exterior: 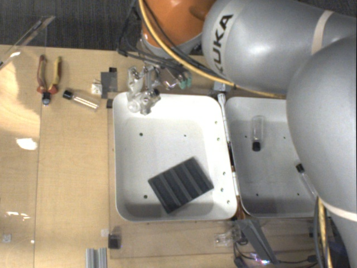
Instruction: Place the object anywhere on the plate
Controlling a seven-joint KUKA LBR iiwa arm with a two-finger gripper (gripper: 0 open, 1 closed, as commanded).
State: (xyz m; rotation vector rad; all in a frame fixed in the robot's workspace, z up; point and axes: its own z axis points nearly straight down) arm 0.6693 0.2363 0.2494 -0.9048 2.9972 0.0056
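Overhead, the grey arm (262,38) is reaching in from the right, its orange band (173,7) sitting near the top of the view. Its claw (142,99) is hanging over the far left corner of the left bin (125,205), right at the rim. Whether the claw is clenched or released I cannot tell, as the metal parts there are blurring together, and nothing is plainly showing within it.

A dark ribbed plate (181,184) is lying flat in the near half of the left bin, turned at a slant and well apart from the claw. A small clear tube with a dark cap (256,133) is lying in the right bin (279,208), near its middle, partly in the arm's shadow; it is lying off the plate, in the other bin.

Out on the wooden table (61,177), left of the bins, red-handled pliers (48,77) are resting beside another small clear tube (81,99), with a little black block (110,81) close to the left bin's far corner.
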